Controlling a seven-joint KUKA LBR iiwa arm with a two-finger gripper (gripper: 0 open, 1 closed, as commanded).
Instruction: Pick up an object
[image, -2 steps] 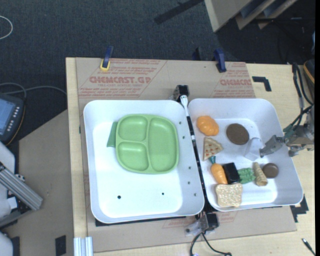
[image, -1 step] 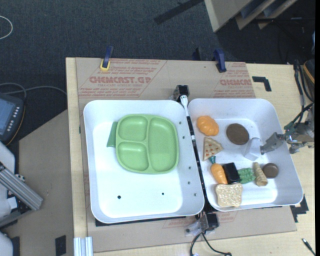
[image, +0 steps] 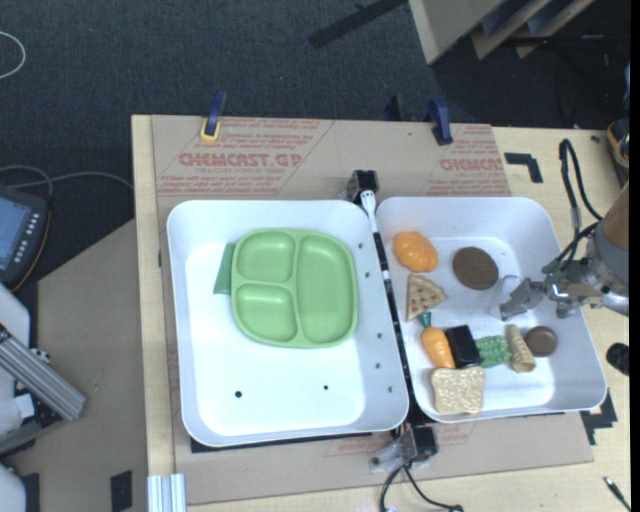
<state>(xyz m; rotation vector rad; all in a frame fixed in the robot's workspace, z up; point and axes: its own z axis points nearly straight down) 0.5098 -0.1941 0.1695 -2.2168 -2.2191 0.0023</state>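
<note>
the gripper (image: 522, 297) is seen low over the right bin (image: 520, 215), near the brown disc (image: 475, 267). nothing is held between its fingers, which are spread apart.

In the right bin (image: 560, 395) lie toy foods: an orange lump (image: 416, 251), a brown disc (image: 474, 267), a pizza wedge (image: 424, 296), a carrot (image: 437, 346), a black block (image: 462, 345), a green piece (image: 492, 350), toast (image: 458, 389).

Divided plate (image: 294, 288) in left bin (image: 200, 320); food items in right bin (image: 480, 212).
</note>
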